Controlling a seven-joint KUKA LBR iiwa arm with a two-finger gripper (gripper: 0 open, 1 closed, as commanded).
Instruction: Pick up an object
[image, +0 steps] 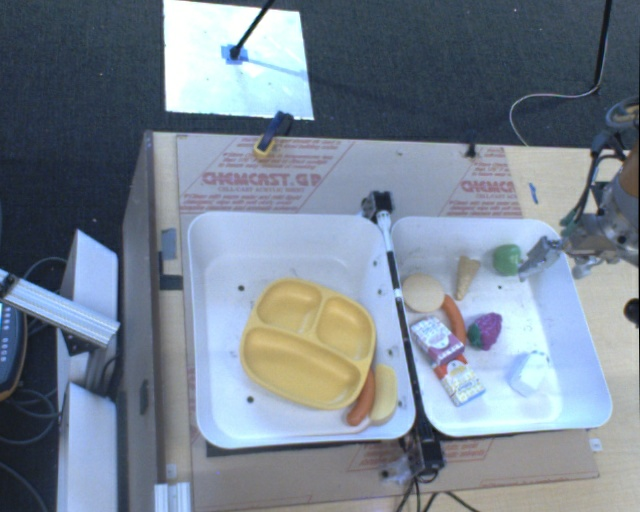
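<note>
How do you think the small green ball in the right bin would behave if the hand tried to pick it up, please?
The green ball looks round and smooth, so it would probably roll if nudged. It lies apart from the cone, so it could roll some way. It seems small and likely light.

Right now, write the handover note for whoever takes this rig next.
Claw: over the right white bin's far right edge, beside the round green toy; nothing seen held.
Right bin: round beige disc, cream cone, orange carrot, purple berry toy, two small cartons, white lump.
Left white bin: yellow divided plastic tray, orange sausage, pale slice.
Done: nothing picked.
Left: grasp and lift one object.
</note>
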